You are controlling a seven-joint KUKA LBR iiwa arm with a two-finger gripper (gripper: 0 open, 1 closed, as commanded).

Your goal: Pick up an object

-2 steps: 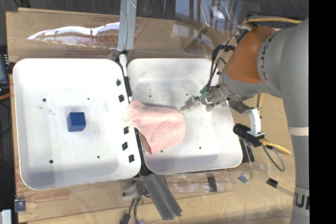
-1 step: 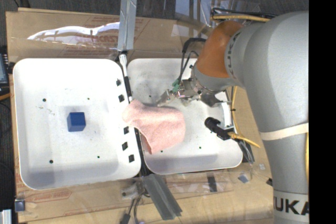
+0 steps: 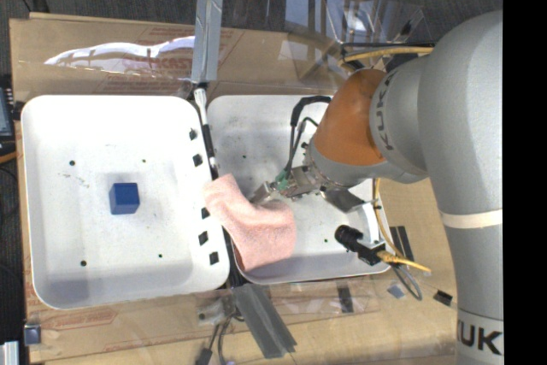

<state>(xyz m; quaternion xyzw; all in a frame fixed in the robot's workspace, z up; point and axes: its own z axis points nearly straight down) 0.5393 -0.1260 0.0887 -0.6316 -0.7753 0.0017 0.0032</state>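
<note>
Camera view puts the pink cloth [image 3: 256,226] in the near left corner of the right bin [image 3: 248,128]. It is crumpled, with its left part riding up on the bin's wall beside the divider between the two bins. The end effector [image 3: 275,185] sits at the cloth's upper right edge, touching it or just above it. I cannot tell whether it is open or closed, or whether it has hold of any fabric.

The main risk, as I judge it, is a thin pinch. Contact falls on the hem and not the bulk, so a lift could catch a single fold that slips free. A lift could also drag the cloth against the wall, where the raised part might snag. Soft fabric may also bunch away under a downward push.

The blue cube [image 3: 125,197] lies well apart in the left bin [image 3: 102,132] and poses no interference. The grey arm [image 3: 402,124] hangs over the right bin's far side, close to its rim, so a wide swing could knock the bin on the counter [image 3: 427,218].
</note>
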